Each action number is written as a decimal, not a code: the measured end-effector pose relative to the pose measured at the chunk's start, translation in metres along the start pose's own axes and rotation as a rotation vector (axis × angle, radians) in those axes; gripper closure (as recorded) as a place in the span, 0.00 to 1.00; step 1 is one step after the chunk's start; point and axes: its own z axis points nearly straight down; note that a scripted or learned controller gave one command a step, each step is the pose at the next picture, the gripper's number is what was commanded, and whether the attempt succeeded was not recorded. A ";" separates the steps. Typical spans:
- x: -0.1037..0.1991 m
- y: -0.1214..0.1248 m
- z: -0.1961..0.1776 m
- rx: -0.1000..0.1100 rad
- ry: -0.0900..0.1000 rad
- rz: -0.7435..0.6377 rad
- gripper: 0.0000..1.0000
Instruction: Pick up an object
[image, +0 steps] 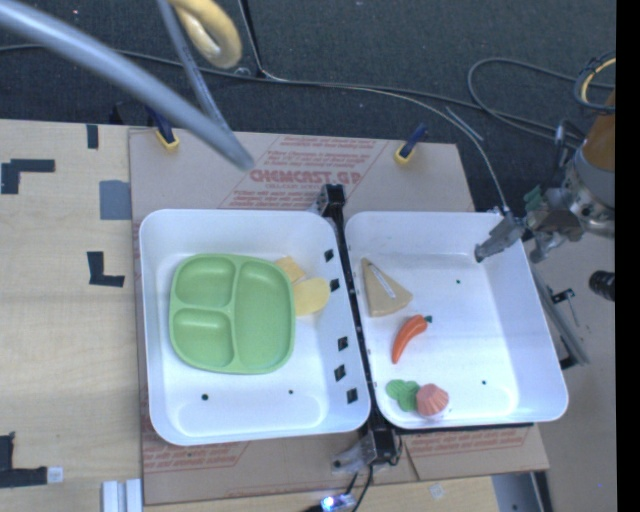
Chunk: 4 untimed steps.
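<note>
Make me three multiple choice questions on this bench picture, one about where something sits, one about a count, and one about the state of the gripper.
1. Where does the green divided plate lie?
A. In the left bin
B. In the right bin
C. On the cardboard outside both bins

2. How many items lie in the right bin?
A. One
B. Three
C. Six

3. Where is the gripper in relation to the things in the bins?
A. Closed on the carrot
B. Pressed on the green plate
C. At the right bin's upper right corner, apart from every item

Answers:
1. A, the plate fills much of the left bin, beside a yellow piece.
2. B, a tan wedge, an orange carrot and a green and pink toy lie there.
3. C, it hangs near the rim, with bare white floor between it and the wedge.
</note>
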 end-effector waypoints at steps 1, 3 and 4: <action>0.001 0.002 -0.007 -0.012 -0.003 -0.004 0.00; 0.011 0.000 0.118 -0.006 -0.002 -0.004 0.00; 0.012 0.001 0.169 -0.013 -0.005 -0.005 0.00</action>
